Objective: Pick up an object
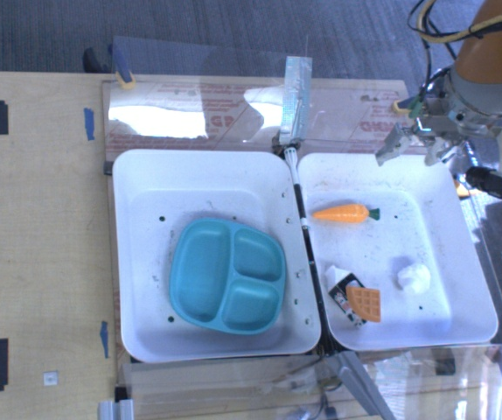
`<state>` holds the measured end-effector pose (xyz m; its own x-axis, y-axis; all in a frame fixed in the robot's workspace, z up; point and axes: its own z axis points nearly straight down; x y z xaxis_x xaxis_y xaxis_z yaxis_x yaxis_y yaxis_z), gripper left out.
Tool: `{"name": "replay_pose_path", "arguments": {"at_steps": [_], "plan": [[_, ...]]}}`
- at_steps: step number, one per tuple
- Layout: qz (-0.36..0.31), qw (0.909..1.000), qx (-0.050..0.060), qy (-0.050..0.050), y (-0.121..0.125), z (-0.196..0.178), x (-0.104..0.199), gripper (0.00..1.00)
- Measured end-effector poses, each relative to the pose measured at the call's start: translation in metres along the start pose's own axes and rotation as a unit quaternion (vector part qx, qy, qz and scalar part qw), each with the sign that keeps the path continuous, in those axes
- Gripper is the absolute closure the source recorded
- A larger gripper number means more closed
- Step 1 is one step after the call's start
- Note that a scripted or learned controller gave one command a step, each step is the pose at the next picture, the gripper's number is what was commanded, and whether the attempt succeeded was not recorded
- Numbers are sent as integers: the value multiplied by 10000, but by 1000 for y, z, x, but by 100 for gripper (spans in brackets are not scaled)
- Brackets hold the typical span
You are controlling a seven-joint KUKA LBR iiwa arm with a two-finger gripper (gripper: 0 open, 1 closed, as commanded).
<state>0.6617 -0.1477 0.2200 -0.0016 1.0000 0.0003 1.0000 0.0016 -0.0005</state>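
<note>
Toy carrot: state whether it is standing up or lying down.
Lying down. The toy carrot rests lengthwise on the right bin's floor, green top toward the arm's side.

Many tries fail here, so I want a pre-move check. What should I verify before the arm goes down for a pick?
1. Pickable things in the right bin: carrot, waffle piece, white lump: ok.
2. Carrot lies apart from the others: ok.
3. Pincer carries nothing: ok.
4. Pincer above a target: not ok, it hangs over the bin's far rim.
5. Waffle piece free of the black item: not ok, touching.
</note>
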Motion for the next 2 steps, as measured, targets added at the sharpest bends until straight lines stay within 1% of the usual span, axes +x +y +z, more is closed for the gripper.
{"name": "replay_pose_path", "arguments": {"at_steps": [1, 2], "plan": [[-738, 9973, 18, 5, -40, 97, 52, 0], [-547, 9984, -152, -42, -36, 122, 50, 0]]}}
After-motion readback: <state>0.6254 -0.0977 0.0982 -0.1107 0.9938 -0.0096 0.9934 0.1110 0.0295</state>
